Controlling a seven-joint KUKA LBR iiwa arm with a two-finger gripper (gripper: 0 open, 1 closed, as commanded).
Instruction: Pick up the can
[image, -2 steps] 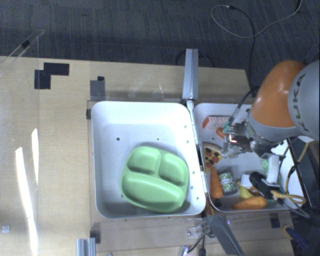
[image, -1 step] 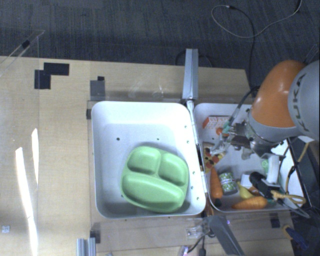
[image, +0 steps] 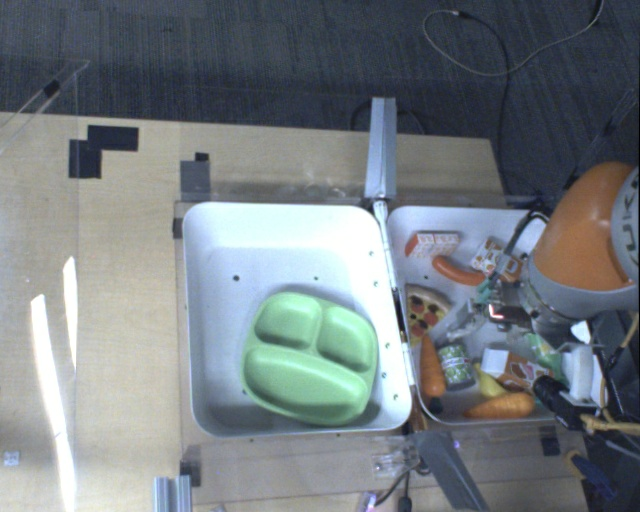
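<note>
The can (image: 456, 365), small with a green and dark label, lies in the right bin (image: 400, 232) near its front, between an upright carrot (image: 431, 368) and a white block (image: 495, 360). My gripper (image: 473, 315) reaches in from the right and hangs just above and behind the can, under the grey wrist with the orange band (image: 588, 240). I see nothing held in it, and its tip is lost among the clutter.
The right bin also holds a sausage (image: 458, 269), a pizza slice (image: 425, 308), a small printed box (image: 433, 242), a second carrot (image: 500, 406) and a yellow piece (image: 488, 385). A green divided plate (image: 312, 357) lies in the left bin (image: 210, 300).
</note>
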